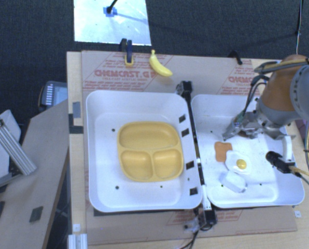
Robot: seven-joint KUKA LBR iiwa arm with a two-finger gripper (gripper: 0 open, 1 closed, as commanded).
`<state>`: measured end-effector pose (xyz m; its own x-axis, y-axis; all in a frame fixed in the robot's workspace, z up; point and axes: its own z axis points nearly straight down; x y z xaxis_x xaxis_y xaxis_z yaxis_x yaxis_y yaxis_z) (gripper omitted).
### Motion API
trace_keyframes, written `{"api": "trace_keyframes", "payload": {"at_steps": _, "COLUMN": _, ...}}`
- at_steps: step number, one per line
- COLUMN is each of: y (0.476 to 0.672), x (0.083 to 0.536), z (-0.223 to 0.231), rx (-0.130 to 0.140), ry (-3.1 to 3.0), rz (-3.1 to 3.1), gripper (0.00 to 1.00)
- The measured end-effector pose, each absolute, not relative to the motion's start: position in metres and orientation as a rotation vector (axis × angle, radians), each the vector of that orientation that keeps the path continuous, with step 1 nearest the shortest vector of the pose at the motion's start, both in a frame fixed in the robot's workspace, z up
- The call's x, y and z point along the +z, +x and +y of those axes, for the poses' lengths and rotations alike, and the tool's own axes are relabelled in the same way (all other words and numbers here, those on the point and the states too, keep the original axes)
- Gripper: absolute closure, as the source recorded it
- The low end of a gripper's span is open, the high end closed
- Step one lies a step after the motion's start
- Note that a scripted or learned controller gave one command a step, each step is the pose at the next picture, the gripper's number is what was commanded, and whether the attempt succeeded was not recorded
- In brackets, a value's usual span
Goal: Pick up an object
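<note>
In the right bin (289,193) lie a small orange-brown flat piece (222,150), a toy fried egg (239,163) just to its lower right, and a white lump (233,181) nearer the front. My gripper (233,131) hangs low over the bin's middle, slanting down to the left from the orange-banded wrist. Its tip is a short way above and to the right of the orange-brown piece. I see nothing held in it.
The left bin (100,139) holds a yellow divided plate (148,150). A toy banana (160,66) lies on the cardboard behind the bins, beside a yellow clamp (128,53). A black divider rail (190,134) runs between the bins.
</note>
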<state>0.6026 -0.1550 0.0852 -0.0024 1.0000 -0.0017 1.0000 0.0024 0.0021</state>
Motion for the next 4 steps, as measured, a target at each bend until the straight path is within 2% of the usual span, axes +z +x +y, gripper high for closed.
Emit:
{"api": "trace_keyframes", "payload": {"at_steps": 1, "y": 0.604, "x": 0.098, "z": -0.155, "rx": 0.005, "ry": 2.214, "rz": 2.220, "gripper": 1.00}}
{"api": "trace_keyframes", "payload": {"at_steps": 3, "y": 0.606, "x": 0.228, "z": -0.155, "rx": 0.007, "ry": 2.210, "rz": 2.223, "gripper": 1.00}}
{"api": "trace_keyframes", "payload": {"at_steps": 4, "y": 0.607, "x": 0.233, "z": -0.155, "rx": 0.003, "ry": 2.214, "rz": 2.226, "gripper": 1.00}}
